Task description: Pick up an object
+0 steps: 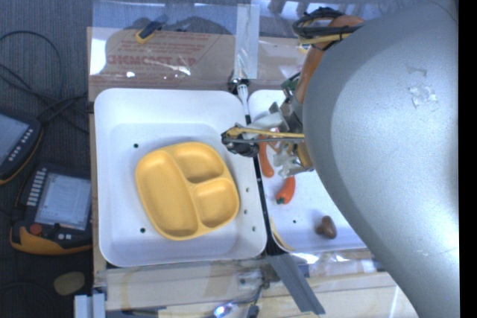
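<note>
The gripper point(285, 154) is down low over the near-left part of the right bin point(298, 243), tucked under the big grey arm point(387, 130), and from where I stand I cannot tell whether it is spread or pressed together, nor whether anything is caught in it. Right beside it, on the side toward the other bin, lies a slim orange piece point(265, 158), close enough that I cannot say if they touch. Just in front of the gripper, nearer the front rim, is a small carrot-shaped toy point(285, 191), orange with a dark tip. Farther out the same way sits a brown lump point(326, 226), well apart from it. Behind the gripper, toward the back rim, there is a white rounded thing point(262, 109). Across the divider, the left bin point(119, 115) holds a yellow divided plate point(188, 188), lying flat. To my eye this is the reach-and-grasp step, with nothing shown lifted yet. The slim orange piece or the carrot looks the likeliest target; the next move calls for a firm close squarely on one of them, then a straight lift clear of the bin wall.
</note>
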### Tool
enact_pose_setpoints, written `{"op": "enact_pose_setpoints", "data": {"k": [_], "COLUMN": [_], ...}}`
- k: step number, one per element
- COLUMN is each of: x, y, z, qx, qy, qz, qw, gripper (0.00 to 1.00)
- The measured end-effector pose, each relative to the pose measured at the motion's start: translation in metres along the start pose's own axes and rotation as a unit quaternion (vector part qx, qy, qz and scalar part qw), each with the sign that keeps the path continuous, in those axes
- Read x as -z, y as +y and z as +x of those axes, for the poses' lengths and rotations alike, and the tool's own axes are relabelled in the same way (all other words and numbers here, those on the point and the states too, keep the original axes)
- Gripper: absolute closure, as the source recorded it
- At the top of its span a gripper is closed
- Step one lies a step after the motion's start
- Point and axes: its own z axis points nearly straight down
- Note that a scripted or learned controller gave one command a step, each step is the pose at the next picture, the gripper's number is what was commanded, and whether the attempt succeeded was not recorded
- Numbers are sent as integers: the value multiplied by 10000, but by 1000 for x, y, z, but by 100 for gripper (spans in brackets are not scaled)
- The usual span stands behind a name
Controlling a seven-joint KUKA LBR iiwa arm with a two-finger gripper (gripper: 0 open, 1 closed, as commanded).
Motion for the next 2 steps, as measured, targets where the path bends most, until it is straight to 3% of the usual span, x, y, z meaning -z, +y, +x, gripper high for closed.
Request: {"op": "enact_pose_setpoints", "data": {"k": [1,2], "x": [-10,-10], "y": [12,4], "z": [5,97], "qx": [-92,-18], "qy": [-3,4], "qz": [3,23], "qw": [10000,10000], "gripper": [100,100]}}
